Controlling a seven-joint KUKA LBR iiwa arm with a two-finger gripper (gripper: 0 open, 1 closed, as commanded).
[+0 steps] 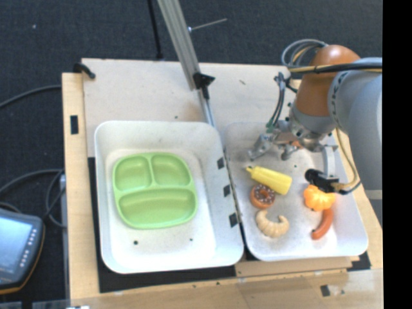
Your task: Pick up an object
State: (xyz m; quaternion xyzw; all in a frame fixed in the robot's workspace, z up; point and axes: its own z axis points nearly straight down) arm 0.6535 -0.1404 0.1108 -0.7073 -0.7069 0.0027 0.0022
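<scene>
Gripper near right white bin's back wall, grip state can't tell; yellow corn-shaped toy just below, long axis left-right, slightly tilted

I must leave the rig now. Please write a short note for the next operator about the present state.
Gripper: over the far end of the right bin, nothing visibly held.
Right bin holds: yellow corn, donut, croissant, orange pepper, red chili.
Left bin: green divided plate.
Done: no pick visible.
Left: grasp and lift one object.
</scene>
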